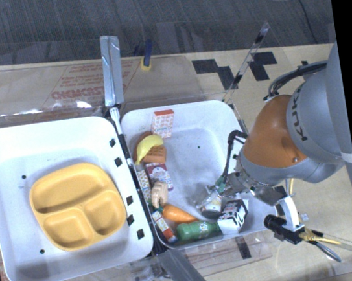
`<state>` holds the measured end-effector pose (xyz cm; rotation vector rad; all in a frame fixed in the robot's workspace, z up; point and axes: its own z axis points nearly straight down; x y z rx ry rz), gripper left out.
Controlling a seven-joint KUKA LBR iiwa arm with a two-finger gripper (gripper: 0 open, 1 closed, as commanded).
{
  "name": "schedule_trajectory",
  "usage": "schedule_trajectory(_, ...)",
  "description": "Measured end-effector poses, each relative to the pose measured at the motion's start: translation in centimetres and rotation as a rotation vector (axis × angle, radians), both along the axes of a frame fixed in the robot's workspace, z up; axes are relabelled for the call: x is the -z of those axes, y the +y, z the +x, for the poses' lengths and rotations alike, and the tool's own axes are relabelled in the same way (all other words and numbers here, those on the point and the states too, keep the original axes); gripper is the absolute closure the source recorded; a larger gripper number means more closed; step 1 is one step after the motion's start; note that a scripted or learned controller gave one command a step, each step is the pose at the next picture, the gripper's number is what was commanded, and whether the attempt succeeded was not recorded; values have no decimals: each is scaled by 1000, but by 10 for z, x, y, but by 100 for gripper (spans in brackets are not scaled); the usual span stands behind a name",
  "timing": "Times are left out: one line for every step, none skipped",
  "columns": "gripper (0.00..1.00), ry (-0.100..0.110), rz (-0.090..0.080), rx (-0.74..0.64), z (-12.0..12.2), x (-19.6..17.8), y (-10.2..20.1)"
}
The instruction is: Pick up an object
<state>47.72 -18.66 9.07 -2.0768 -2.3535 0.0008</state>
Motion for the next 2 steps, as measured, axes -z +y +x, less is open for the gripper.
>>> schedule_trajectory(100,2,0,-8,1,-8,0)
schedule_trajectory(100,0,-1,-47,1,-118,19)
